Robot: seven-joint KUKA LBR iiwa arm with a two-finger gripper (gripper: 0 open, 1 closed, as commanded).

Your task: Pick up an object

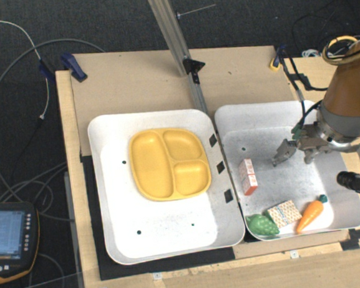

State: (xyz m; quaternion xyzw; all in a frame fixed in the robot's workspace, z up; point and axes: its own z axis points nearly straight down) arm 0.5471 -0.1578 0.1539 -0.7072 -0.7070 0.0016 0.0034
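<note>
Gripper [291, 151] hangs open and empty over the right bin [262, 117], near the small carton [248, 175] lying flat at that bin's left; judged light, stiff, crushable, best pinched across its narrow sides.

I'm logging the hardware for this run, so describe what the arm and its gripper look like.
The arm comes in from the right: a rounded grey link topped by a wide orange-brown band. Below the band sits a pale grey wrist section. The gripper is dark grey metal with a boxy body and small greenish fittings near it. A black part juts out by a white bracket lower right. No markings are legible.
</note>
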